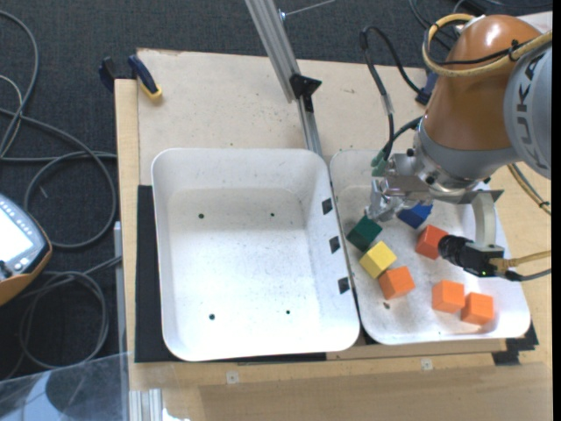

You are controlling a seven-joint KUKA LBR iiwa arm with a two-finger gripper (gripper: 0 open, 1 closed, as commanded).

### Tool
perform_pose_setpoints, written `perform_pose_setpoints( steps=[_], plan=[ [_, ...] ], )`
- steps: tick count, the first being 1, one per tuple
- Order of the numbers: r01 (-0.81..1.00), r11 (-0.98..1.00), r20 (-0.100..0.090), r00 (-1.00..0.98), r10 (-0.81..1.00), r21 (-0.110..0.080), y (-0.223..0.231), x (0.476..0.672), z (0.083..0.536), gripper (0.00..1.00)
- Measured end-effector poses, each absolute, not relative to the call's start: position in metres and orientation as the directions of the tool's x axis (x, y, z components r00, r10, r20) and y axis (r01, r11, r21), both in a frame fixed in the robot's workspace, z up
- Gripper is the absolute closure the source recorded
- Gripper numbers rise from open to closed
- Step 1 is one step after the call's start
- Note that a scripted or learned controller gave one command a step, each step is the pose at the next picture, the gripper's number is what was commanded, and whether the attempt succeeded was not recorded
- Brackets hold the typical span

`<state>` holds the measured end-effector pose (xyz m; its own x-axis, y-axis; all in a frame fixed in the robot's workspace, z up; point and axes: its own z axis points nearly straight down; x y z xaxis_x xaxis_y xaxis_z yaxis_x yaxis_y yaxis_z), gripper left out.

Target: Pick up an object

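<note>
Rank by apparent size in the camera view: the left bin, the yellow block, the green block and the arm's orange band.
1. Left bin, by far the largest.
2. Orange band, though it sits nearer the camera.
3. Yellow block and green block look alike; the green is partly under the gripper, so no ranking.

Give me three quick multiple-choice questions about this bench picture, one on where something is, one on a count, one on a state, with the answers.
1. Which bin holds the blocks? A the one under the arm, B the other one, C both.
2. How many orange blocks are there? A two, B four, C six.
3. How does the green block sit? A stacked on the yellow block, B lying on the bin floor below the gripper, C outside the bins.

Answers: 1 A, every block lies in the bin under the arm. 2 B, four orange ones are spread there. 3 B, it rests on the floor beside the yellow one.
</note>
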<state>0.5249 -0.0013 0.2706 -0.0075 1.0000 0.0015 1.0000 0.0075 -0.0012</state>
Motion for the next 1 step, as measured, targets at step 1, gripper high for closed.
perform_pose_setpoints(
  steps=[1],
  plan=[
    [1.000, 0.006, 0.001, -0.006, 1.000, -0.002, 0.0458, 0.5326, 0.2665, 1.00]
  ],
)
